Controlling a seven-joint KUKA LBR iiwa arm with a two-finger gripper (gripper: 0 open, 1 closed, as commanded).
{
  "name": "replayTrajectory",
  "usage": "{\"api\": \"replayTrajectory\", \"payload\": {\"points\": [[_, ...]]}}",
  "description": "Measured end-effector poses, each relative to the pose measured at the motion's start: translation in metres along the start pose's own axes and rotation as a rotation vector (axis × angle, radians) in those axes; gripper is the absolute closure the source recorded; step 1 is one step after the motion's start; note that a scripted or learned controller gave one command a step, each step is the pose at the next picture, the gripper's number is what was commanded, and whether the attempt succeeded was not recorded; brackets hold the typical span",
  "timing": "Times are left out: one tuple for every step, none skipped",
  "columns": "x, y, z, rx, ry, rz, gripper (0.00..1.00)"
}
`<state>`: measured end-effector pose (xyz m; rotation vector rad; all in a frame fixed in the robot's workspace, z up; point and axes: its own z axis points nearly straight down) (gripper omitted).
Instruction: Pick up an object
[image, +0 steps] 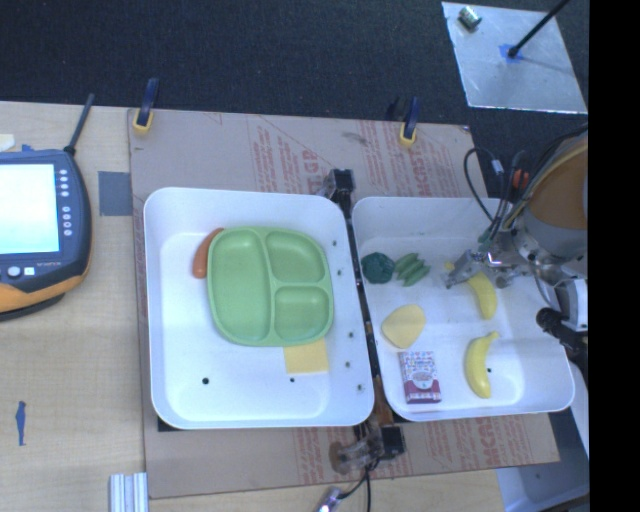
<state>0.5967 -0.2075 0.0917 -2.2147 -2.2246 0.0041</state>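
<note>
I see a small yellow plastic banana (484, 296) in the right white bin (455, 404), long axis running top-to-bottom, touching the grey metal gripper (478, 268) at its upper end. How wide the gripper stands, I cannot tell.

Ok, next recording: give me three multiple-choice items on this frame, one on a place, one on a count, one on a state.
1. Where is the green tray?
A. left bin
B. right bin
C. on the bare bench

2. How many bananas lie in the right bin?
A. one
B. two
C. four

3. How does the tray lie?
A. upside down
B. on edge
C. flat, compartments up

Answers:
1 A: it lies in the left bin.
2 B: one banana by the gripper, another nearer the front.
3 C: its three compartments face up.
</note>
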Motion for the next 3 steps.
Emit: {"api": "replayTrajectory", "payload": {"points": [[0.0, 0.0, -0.01, 0.001, 0.0, -0.003, 1.0], [0.056, 0.006, -0.104, -0.003, 0.001, 0.0, 1.0], [0.126, -0.01, -0.109, 0.001, 0.001, -0.001, 1.0]]}}
